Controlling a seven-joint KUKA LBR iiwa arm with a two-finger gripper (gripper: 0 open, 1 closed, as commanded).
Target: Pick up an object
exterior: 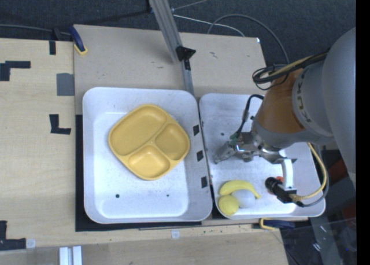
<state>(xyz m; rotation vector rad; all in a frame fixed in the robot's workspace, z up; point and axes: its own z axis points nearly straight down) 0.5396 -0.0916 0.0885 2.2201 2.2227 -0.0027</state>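
Yellow banana [239, 187] is left below the gripper [224, 153], whose fingers seem apart and empty; descent there risks grasping nothing.

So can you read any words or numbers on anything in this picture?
No, there are none to read. The yellow plate, the banana, the white bins and the arm's orange band are all plain. The black marks on the wooden bench are tape shapes, not letters.
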